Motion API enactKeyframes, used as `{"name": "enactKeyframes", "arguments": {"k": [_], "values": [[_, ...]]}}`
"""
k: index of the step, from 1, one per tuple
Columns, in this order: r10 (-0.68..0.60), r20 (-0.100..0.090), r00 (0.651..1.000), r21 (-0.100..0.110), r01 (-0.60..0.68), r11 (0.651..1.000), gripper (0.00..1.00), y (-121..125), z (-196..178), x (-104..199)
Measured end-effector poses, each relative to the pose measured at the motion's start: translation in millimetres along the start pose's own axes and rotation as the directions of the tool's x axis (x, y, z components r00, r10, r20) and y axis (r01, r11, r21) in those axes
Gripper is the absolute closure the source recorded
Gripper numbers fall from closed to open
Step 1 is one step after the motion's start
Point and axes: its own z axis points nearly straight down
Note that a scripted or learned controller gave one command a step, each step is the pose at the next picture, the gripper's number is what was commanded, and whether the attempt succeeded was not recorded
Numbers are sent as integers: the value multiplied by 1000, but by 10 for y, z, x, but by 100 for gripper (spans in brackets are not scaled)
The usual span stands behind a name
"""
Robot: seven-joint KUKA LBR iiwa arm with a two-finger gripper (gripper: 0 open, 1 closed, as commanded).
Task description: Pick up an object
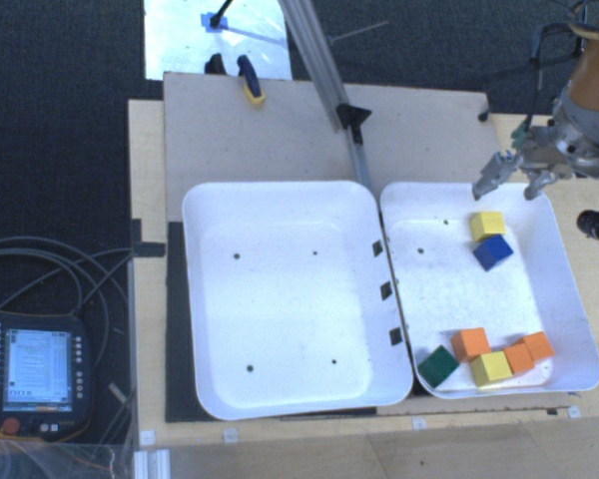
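The right bin (449, 208) holds a yellow cube (487, 225) with a blue cube (493, 252) just below it, near the far side. Along the near edge lie a green cube (438, 365), an orange cube (469, 343), a second yellow cube (491, 367) and two more orange cubes (528, 351). My gripper (512, 181) hovers over the bin's far right corner, just above the yellow cube. Its two fingers (489, 176) are spread apart with nothing between them.
The left bin (210, 267) sits beside the right one. A slanted metal rod (314, 48) crosses the bench behind the bins. A teach pendant (30, 372) with cables lies at the lower left, off the bench.
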Motion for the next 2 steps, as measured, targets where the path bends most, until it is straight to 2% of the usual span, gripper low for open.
{"name": "enactKeyframes", "arguments": {"k": [1,2], "values": [[0,0,1000,0,0,1000,0,0,0,0],[4,0,1000,4,-4,1000,0,7,424,-51]]}}
